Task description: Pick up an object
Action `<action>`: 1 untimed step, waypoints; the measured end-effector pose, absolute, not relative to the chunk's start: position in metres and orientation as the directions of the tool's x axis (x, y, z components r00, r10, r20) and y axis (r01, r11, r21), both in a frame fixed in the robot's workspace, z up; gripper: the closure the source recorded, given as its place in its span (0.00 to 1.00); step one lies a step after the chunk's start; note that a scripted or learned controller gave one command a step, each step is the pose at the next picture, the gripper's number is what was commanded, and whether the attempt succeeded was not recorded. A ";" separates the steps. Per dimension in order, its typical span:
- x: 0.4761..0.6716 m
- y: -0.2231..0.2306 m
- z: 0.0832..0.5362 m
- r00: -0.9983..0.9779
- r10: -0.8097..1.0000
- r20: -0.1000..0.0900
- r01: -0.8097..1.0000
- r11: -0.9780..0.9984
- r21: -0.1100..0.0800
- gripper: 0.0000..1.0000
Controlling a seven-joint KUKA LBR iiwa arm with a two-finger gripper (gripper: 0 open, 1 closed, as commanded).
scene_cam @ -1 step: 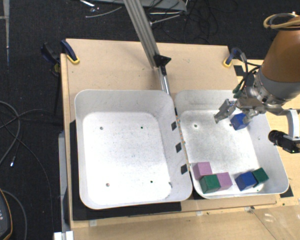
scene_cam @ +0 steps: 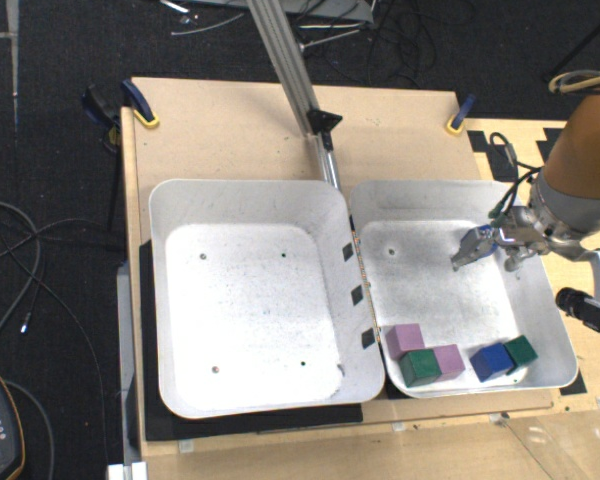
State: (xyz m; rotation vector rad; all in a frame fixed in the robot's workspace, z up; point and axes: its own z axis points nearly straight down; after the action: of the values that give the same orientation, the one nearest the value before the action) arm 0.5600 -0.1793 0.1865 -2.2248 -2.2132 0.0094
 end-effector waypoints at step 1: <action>0.562 -0.175 0.190 0.000 1.000 -0.001 1.000 0.000 0.000 0.00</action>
State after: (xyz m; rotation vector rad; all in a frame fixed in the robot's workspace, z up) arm 0.5624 -0.1754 0.1902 -2.2220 -2.2217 0.0006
